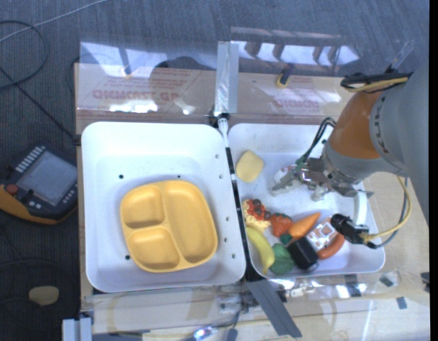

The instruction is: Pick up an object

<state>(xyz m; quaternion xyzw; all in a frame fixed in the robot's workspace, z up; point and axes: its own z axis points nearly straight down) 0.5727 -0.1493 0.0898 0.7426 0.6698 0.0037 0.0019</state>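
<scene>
My gripper (pixel 286 179) reaches in from the right and hangs low over the middle of the right bin (pixel 276 142), under the orange-banded wrist (pixel 353 130). Just to its left lies a pale yellow wedge (pixel 249 166), a small gap away. Toy foods are piled below it along the bin's front: a red berry cluster (pixel 254 209), a red piece (pixel 280 224), an orange carrot (pixel 305 224), a yellow banana (pixel 259 246), a green piece (pixel 281 258), a black block (pixel 302 253) and a red-and-white item (pixel 326 241).
The left bin (pixel 105 155) holds a yellow divided plate (pixel 168 224). A black cable with a plug (pixel 347 227) loops off the arm over the right bin's right side. A control pendant (pixel 35 185) lies on the floor at the left.
</scene>
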